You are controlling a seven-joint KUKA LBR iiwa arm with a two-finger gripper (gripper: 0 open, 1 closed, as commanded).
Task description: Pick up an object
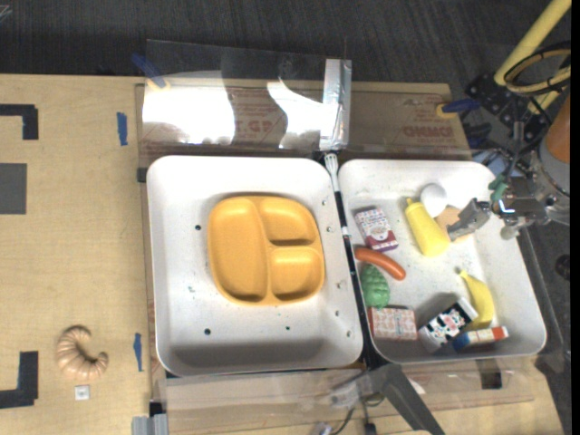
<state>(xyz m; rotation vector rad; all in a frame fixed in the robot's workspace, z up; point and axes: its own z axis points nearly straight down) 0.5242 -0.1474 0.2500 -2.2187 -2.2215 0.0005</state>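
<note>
Gripper (pixel 473 216) low over right bin (pixel 530 284), grip state unclear, can't tell. Yellow block (pixel 426 227) just left of it, long axis running up-left to down-right.

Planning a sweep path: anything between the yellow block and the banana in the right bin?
No. The camera view shows bare white bin floor between the yellow block and the banana.

I see faint reddish lettering on the cardboard panel (pixel 412 127) behind the bins, too blurred to read. The small carton (pixel 375 227) bears an illegible label
</note>
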